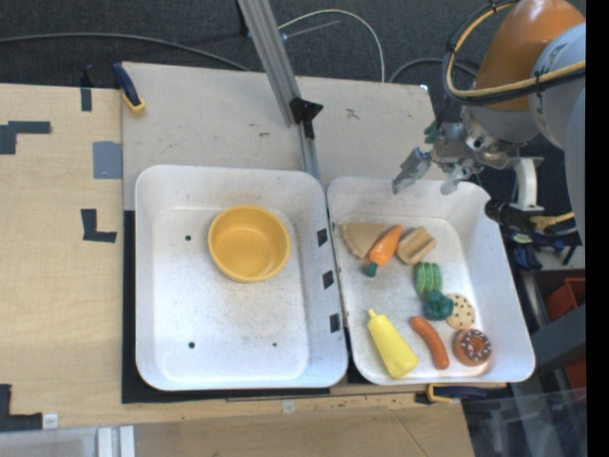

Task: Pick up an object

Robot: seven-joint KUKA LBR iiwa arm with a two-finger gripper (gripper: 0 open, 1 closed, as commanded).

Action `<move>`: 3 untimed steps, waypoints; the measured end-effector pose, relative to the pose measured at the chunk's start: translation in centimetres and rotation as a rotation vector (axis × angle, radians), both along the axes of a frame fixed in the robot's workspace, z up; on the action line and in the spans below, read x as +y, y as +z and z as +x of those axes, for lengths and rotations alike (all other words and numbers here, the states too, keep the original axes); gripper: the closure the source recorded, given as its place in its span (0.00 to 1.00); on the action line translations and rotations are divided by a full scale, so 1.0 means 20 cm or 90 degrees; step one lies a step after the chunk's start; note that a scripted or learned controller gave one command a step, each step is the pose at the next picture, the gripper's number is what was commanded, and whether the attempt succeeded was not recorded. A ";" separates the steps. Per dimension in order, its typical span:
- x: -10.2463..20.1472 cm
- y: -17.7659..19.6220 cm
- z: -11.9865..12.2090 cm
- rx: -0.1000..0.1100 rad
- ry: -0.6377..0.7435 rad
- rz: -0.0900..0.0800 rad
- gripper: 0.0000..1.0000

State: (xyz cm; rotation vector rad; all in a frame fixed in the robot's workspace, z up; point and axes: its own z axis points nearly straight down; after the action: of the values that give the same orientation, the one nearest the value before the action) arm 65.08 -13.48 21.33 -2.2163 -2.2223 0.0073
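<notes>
The gripper [424, 177] is seen spread and holding nothing above the far edge of the right bin [495, 255]; toy foods, among them a carrot [384, 247], lie inside it; a yellow bowl [249, 243] sits in the left bin [162, 284].

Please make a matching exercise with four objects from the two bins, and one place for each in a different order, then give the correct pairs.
Objects:
1. yellow bowl
2. mustard bottle
3. donut
4. carrot

Places:
A. near right corner of the right bin
B. far part of the right bin, between two bread pieces
C. left bin, alone
D. near edge of the right bin, left of the sausage

Pairs: 1-C, 2-D, 3-A, 4-B
</notes>
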 end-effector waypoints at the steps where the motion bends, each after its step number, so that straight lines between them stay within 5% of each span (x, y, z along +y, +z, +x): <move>1: 0.04 -0.24 -0.02 0.001 0.000 0.000 0.00; 2: 0.09 -0.54 -0.03 -0.001 -0.001 0.000 0.00; 3: 0.09 -0.48 -0.02 -0.002 0.000 0.000 1.00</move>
State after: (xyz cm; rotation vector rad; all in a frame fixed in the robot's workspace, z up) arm 64.61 -11.71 11.81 -2.2175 -2.2244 0.0030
